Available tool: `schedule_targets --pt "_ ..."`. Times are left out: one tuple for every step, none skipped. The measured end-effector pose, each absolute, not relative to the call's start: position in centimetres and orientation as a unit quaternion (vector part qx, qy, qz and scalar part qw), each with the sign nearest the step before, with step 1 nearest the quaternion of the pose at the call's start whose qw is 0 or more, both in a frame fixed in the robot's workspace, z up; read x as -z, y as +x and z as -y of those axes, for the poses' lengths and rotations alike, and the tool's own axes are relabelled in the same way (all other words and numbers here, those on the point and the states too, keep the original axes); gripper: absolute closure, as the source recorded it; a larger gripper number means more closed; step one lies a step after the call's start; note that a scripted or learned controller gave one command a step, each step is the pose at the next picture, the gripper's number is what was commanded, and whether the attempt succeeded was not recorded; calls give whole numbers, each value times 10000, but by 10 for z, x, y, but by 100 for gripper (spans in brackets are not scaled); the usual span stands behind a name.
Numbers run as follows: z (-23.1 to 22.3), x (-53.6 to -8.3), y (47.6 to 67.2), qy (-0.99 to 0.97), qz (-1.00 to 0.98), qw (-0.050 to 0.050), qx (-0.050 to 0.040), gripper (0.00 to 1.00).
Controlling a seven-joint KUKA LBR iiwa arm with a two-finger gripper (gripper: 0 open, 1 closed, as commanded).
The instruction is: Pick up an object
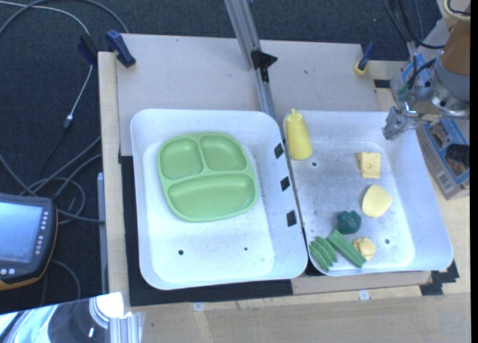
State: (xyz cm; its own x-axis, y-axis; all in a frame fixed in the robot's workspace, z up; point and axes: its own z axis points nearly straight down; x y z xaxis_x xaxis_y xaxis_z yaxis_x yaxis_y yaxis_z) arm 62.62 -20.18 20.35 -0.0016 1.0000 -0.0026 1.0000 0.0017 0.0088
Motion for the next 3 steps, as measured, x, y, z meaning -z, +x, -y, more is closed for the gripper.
schedule_targets --pt "202 -234 628 7065 -7077 26 -14 100" --pt "154 -226 623 7052 -7090 -16 -3 100" --pt "107 -236 615 7049 -7093 -16 -8 100"
